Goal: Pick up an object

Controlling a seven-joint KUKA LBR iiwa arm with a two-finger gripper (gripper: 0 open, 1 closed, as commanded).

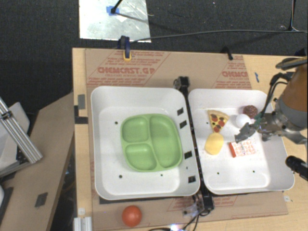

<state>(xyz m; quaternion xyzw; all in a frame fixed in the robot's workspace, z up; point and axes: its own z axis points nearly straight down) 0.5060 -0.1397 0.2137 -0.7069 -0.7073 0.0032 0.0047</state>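
Over right bin (276, 177), pincer (245, 132) hovers low above red-white packet (243, 148), beside white ball (240, 120); finger state cannot tell. Risk: 4 items crowd close, so descent may nudge ball or yellow lemon-like piece (214, 144), or clip packet edge, missing grasp.

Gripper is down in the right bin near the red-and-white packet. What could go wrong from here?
1. The gripper sits at the edge of the red-and-white packet, which lies flat; a descent may push it aside instead of catching it.
2. The white ball and the dark red ball lie close behind the gripper, so it may knock them rolling.
3. The yellow piece and the pizza slice sit just left, leaving little room for a sideways correction.
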